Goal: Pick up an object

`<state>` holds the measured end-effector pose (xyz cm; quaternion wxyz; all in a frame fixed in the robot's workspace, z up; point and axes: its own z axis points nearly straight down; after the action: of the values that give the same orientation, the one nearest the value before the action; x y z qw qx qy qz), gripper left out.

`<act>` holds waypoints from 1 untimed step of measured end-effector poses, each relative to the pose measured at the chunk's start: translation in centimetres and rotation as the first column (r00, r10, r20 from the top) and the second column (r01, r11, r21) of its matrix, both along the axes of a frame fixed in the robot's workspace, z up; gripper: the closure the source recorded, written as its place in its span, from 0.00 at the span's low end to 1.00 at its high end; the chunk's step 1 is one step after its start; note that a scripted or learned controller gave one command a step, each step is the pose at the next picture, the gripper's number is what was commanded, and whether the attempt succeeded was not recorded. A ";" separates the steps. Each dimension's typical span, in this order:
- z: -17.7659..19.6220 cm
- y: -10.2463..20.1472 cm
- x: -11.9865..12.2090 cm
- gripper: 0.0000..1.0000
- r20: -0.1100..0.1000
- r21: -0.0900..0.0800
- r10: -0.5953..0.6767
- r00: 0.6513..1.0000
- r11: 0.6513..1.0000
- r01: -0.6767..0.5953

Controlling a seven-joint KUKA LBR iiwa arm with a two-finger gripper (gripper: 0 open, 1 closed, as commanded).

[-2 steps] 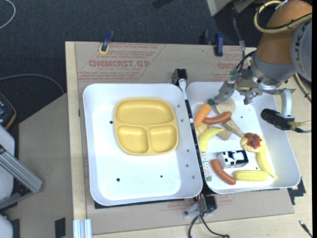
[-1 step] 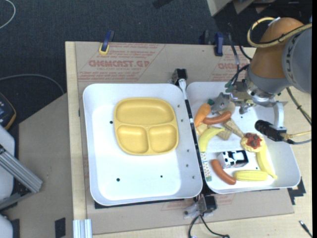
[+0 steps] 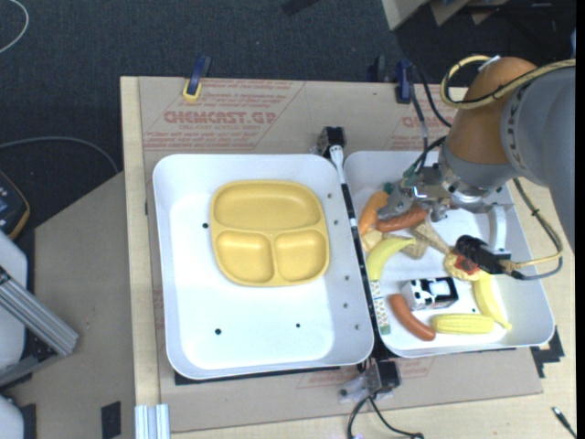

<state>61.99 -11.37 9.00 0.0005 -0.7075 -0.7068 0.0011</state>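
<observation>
Nearest the camera, along the front of the right bin (image 3: 539, 323), lie a corn cob (image 3: 464, 323), a sausage (image 3: 410, 316) and a small black-and-white toy (image 3: 431, 291), with a long yellow piece (image 3: 489, 295) just beside the corn. Behind them a banana (image 3: 386, 252) curves close to the wall between the bins, near an orange carrot-like piece (image 3: 373, 212) and a second reddish sausage (image 3: 402, 219), all crowded together. The left bin (image 3: 174, 273) holds a yellow divided plate (image 3: 270, 230), well apart from the arm. Farther back, the gripper (image 3: 430, 195) hangs low over the crowded group at the back of the right bin, its wrist covering the fingers, so whether it is released, clenched or grasping anything cannot be told. No object is visibly lifted; the things to pick all rest in the bins. To do this step well, I judge the arm should settle on one piece with free space on both sides, such as the reddish sausage, come straight down across its narrow width, and avoid catching the cable (image 3: 535, 262) that trails over the bin.
</observation>
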 end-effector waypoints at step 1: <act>1.0 0.0 0.0 1.00 0.002 -0.001 -0.002 1.000 1.000 0.002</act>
<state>61.95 -11.39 10.00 -0.0004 -0.7081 -0.7061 0.0007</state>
